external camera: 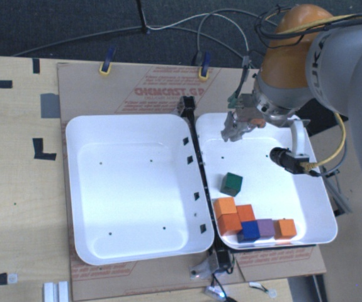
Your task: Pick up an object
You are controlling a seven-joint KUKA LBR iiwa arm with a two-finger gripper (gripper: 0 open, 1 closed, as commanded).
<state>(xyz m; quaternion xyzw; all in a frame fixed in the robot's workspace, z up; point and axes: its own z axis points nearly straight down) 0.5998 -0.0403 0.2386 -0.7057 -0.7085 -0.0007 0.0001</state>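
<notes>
my gripper (pixel 236 129) hangs over the right bin (pixel 306 197) (i cannot tell its state); i should descend squarely onto the isolated green cube (pixel 231 184) at six o'clock.

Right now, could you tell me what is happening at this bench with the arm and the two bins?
The arm reaches in over the right bin, with its gripper near that bin's far end, above the bare floor. Nothing shows between its fingers. The blocks lie toward the near end: a green block alone in the middle, then a cluster of two orange blocks, a red one, a blue one, a purple one and another orange one. The left bin sits beside it.
</notes>
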